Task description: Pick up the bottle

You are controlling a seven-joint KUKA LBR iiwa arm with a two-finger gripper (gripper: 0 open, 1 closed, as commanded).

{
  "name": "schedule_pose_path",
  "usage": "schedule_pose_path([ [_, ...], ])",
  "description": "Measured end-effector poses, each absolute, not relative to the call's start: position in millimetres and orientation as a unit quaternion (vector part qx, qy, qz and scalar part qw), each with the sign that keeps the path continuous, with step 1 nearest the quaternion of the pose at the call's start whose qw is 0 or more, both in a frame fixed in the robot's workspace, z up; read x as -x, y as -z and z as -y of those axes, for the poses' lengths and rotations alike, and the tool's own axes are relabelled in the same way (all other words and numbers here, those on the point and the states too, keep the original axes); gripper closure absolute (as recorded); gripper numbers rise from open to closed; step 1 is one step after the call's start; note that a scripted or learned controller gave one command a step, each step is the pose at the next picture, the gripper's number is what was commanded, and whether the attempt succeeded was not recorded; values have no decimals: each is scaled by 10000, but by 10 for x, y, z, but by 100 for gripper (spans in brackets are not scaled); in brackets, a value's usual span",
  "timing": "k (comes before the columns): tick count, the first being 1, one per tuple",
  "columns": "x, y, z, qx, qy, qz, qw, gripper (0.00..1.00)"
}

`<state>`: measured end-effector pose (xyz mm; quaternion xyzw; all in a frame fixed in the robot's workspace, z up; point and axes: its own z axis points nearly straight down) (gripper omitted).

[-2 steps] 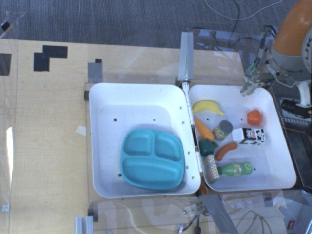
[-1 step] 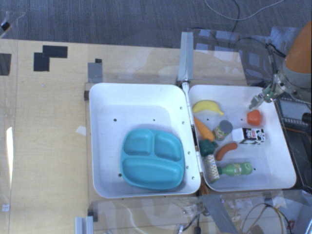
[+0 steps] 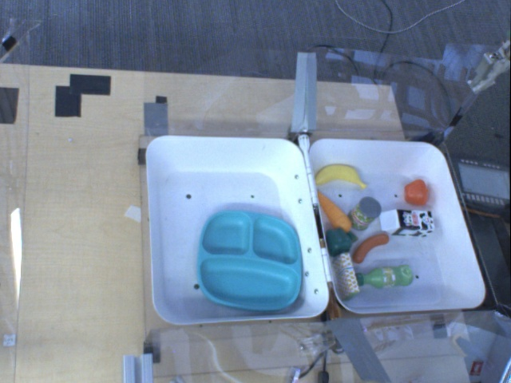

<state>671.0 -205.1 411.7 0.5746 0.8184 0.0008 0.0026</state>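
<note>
Tabletop (image 3: 80,238): pale wood surface carrying two shallow white bins side by side.
Left bin (image 3: 172,182): wide white tray holding a teal plastic divided plate (image 3: 251,259), well apart from the task's thing.
Right bin (image 3: 447,214): white tray crowded with small items; the task's thing lies along its near edge.
Bottle (image 3: 386,277): small green plastic bottle lying on its side, long axis running roughly left to right across the view, slightly tilted, the narrower neck end toward the left.
Neighbours: a speckled corn-like cylinder (image 3: 346,275) sits just beside the neck end; a reddish-brown sausage shape (image 3: 370,246) lies just above; a white carton with black patches (image 3: 415,222) is near; a yellow banana (image 3: 341,175) and an orange carrot (image 3: 330,211) are farther up.
Pincer: I cannot tell whether it is wide or narrow, nor which way the bottle lies from it.
Judgement: a grasp would likely need to close across the bottle's short width at mid-body, away from the corn-like piece.
</note>
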Motion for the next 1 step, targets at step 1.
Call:
schedule_pose_path([
  [1,-6712,-3475,2034,-5165,-4,-8563,14,100],
])
